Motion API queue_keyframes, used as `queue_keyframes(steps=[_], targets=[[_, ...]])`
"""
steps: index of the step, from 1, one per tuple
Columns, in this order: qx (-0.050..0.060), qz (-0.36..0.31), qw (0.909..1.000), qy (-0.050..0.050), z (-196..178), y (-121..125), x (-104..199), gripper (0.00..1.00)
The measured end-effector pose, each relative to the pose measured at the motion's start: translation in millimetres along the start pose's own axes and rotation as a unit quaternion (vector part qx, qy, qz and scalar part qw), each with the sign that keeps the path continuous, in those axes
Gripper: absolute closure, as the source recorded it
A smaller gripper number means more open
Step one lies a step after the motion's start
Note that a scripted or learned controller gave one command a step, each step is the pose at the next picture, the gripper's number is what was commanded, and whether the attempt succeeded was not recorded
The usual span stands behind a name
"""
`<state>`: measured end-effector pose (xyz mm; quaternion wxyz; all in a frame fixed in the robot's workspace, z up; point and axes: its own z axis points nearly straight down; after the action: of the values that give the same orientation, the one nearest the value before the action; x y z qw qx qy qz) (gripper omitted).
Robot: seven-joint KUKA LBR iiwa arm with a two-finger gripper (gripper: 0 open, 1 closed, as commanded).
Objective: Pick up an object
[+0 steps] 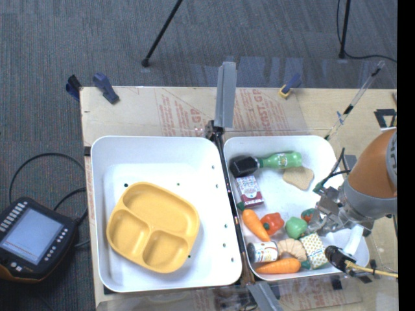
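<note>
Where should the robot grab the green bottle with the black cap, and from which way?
Probably round the green body of the bottle, coming straight down from above. It lies on its side across the top of the right bin, so its long, narrow body faces up for the fingers to close across. The middle has free space on both sides; the black cap end sits close to the small red carton.

yellow tray [153, 226], green bottle [280, 160], orange carrot [255, 225], white bins [104, 173]
</note>
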<state>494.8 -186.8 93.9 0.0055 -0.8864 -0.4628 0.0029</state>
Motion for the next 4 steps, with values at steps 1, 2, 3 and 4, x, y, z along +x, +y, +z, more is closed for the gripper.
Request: queue_keyframes(steps=[1,2,3,4], targets=[[-0.002,0.086,0.9963,-0.001,9.2,-42.0,23.7,1.0],[-0.007,-0.061,0.9981,0.0,-101.2,43.1,60.7,1.0],[-0.005,-0.016,0.9999,-0.001,-121.0,60.4,119.7,1.0],[-0.003,-0.019,0.9998,-0.002,-129.1,59.3,121.1,1.0]])
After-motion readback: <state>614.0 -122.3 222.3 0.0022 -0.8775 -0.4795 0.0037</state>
